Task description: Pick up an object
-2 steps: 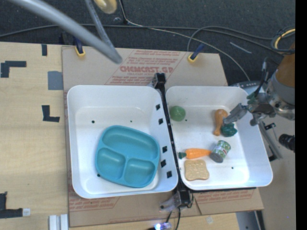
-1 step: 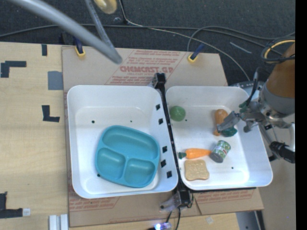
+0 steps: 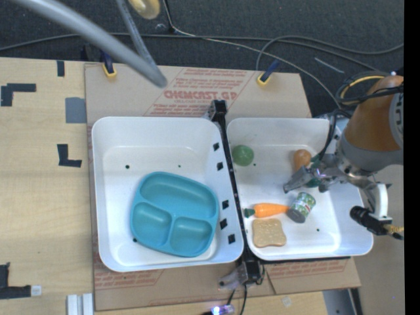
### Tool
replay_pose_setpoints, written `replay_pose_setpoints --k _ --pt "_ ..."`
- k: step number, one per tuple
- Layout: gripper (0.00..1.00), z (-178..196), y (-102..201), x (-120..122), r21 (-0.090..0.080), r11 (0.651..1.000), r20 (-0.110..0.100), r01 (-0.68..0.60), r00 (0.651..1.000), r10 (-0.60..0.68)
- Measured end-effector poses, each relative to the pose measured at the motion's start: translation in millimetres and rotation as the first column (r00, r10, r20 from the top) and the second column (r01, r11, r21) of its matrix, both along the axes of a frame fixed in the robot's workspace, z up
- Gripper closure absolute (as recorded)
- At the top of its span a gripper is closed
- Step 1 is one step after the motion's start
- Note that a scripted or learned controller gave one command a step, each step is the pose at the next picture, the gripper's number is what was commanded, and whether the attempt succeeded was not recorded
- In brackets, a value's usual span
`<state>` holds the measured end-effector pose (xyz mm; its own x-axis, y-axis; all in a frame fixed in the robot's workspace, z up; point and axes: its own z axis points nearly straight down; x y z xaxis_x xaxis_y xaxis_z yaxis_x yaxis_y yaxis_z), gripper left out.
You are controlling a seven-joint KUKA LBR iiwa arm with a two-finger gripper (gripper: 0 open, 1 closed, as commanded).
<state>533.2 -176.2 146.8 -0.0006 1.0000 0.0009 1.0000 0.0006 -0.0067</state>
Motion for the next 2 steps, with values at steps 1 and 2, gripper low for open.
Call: replay_pose_setpoints --k 1,2 --pt "0.0 -55 -9 -7 0.0 1.0 0.0 0.001 1.0 -0.001" --pt "1.0 -43 -7 -5 0.001 1.0 0.003 -0.001 1.0 0.001"
